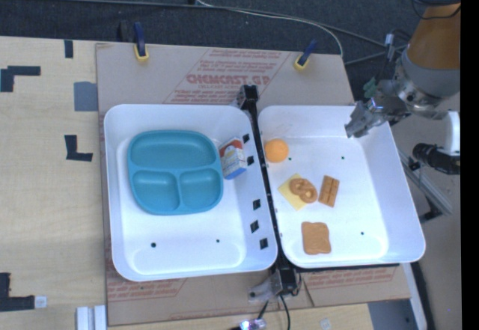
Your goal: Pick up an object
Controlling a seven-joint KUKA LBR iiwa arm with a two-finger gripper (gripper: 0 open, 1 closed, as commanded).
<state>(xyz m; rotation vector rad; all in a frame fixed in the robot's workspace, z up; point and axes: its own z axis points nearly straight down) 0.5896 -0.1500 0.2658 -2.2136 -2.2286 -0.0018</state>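
The right bin holds an orange ball, a yellow slab with a brown pretzel on it, a brown cracker and a toast-like piece. My gripper hangs over the bin's far right corner, well to the right of the ball and apart from every item. Nothing shows between its fingers. In the left bin lies a blue divided plate, with a small red, white and blue carton beside its right edge.
The two bins meet along a black clipped seam. They rest on a cardboard sheet held by two clamps at the back. A cable runs across the dark floor behind. The arm's orange band is at the upper right.
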